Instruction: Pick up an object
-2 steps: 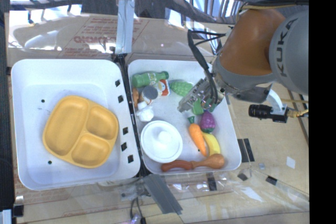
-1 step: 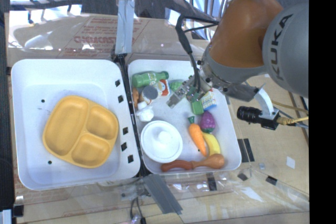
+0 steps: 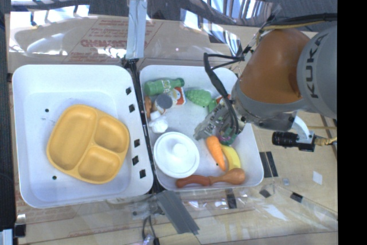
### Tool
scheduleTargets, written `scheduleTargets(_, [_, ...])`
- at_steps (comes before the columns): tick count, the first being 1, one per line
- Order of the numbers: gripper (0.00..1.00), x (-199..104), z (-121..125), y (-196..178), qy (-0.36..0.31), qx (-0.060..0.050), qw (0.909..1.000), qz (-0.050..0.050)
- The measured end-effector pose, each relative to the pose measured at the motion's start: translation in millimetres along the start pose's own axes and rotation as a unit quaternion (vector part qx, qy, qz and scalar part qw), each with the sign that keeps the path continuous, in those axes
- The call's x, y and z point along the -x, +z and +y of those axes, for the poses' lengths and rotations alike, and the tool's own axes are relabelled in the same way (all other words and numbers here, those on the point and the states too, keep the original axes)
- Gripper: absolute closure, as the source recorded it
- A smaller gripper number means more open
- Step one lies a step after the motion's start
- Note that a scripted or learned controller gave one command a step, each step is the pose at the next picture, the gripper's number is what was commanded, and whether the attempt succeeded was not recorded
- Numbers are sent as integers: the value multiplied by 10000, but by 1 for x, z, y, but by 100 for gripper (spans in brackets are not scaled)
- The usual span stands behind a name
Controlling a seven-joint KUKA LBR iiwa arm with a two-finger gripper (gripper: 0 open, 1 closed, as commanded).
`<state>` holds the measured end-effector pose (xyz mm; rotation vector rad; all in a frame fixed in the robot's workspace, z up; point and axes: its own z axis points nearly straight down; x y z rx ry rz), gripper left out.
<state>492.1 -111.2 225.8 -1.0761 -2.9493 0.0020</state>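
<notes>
Pick not yet done: nothing seen lifted, grasp unconfirmed. Gripper (image 3: 217, 126) low inside right bin (image 3: 250, 153); grip state impossible to tell. Carrot (image 3: 215, 152) just below gripper, touching banana (image 3: 231, 156) beside it. Carrot orange, tapered, lying flat. White bowl (image 3: 176, 153) left of gripper.

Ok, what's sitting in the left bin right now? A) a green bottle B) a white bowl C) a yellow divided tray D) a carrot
C: the yellow divided tray lies alone in the left bin; the other items are in the right bin.
</notes>
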Motion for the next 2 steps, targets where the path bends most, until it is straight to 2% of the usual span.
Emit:
scheduleTargets(1, [100, 16, 22, -48, 691, 9, 9976, -15])
scheduleTargets(2, [100, 39, 76, -65, 1215, 9, 9926, -11])
